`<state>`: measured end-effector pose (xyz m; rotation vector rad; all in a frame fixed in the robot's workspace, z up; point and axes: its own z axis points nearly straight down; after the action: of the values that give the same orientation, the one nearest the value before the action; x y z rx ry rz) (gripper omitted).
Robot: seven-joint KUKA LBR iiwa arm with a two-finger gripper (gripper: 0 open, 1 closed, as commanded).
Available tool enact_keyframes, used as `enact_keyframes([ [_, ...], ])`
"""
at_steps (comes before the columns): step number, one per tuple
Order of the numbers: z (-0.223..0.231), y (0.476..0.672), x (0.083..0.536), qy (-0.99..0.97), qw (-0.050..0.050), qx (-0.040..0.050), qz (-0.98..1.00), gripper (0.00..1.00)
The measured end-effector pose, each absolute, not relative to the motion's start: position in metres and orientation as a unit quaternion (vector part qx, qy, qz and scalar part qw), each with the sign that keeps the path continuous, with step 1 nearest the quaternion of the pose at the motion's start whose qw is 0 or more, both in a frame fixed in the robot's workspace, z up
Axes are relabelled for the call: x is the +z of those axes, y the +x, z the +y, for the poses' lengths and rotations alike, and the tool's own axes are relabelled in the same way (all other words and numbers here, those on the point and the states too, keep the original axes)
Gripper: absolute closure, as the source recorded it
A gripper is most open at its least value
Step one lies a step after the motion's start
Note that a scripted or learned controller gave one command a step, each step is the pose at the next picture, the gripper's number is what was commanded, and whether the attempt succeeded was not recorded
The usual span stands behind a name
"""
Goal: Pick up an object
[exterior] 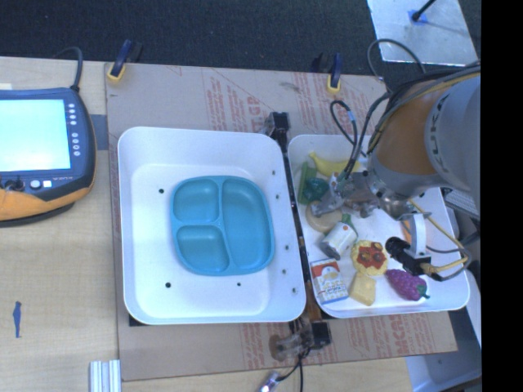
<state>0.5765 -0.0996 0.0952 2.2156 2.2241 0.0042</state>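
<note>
Surroundings: dark carpet lay beyond the far edge of the desk (49, 300); brown cardboard sheet (204, 96) covered its middle, clamped at the far edge.
Left bin: white bin (139, 219) held a blue three-compartment plate (222, 224), lying flat near the bin's centre.
Right bin: white bin (445, 300) touched the left one along their shared edge and held the loose objects.
Objects, far left corner: yellow banana-like piece (325, 165) beside a green item (314, 188).
Objects, middle: small white cylinder (339, 238) lay tilted, just below the hand.
Objects, near edge: small red-and-white carton (328, 281) by the left wall; a yellow piece with a red top (367, 269) next to it; purple grape-like bunch (406, 284) to the right.
Arm: grey arm with orange band (425, 137) reached in from the right, over the far half of the right bin, cables looping around it.
Hand: hand (347, 198) sat low over the clutter near the green item; could not tell whether the fingers were spread or pressed together, nor whether anything lay between them.
Side item: teach pendant (41, 149) with lit screen rested at the desk's left edge.
</note>
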Motion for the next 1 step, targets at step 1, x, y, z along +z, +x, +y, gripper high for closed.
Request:
enact_keyframes([
  [1, -0.1003, 0.6353, 0.0924, 0.71, -0.021, -0.0184, 0.704, 0.0],
])
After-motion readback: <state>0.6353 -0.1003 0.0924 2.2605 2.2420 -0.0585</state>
